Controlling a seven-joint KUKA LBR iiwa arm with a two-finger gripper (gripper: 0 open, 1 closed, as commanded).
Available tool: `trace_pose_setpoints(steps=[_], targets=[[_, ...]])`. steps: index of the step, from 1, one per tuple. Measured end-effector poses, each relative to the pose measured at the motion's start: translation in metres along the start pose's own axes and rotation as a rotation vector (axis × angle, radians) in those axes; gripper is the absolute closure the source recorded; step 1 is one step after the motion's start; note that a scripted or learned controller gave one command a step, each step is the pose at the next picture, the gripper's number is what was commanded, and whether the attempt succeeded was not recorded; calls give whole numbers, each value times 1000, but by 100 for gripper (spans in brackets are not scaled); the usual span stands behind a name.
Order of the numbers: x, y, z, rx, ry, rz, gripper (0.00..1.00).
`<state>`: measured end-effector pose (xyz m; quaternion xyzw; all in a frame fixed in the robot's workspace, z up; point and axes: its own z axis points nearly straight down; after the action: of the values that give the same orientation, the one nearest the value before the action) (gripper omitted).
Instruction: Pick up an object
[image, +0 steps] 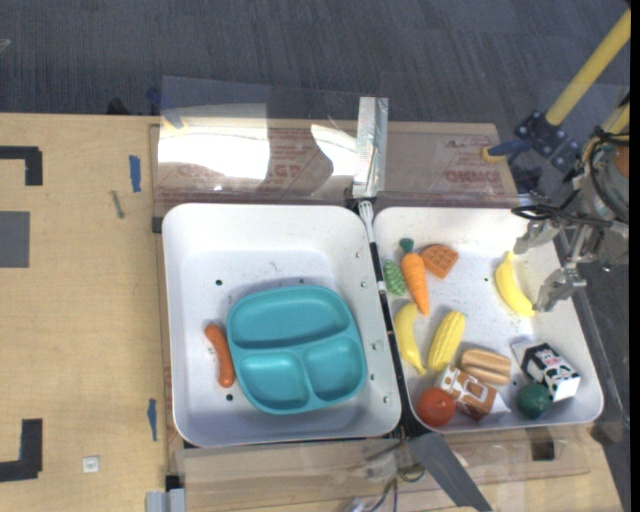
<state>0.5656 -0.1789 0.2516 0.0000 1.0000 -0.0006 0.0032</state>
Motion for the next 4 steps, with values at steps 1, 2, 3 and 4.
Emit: trace_pose_setpoints(steps=[1,2,3,4], targets=[[32,-19,152,3,-7,-16,0],[-52,-9,156,3,-16,115,0],[-39,37,156,1,-14,295,0],[-87,84,144,-2,-3,373,0]])
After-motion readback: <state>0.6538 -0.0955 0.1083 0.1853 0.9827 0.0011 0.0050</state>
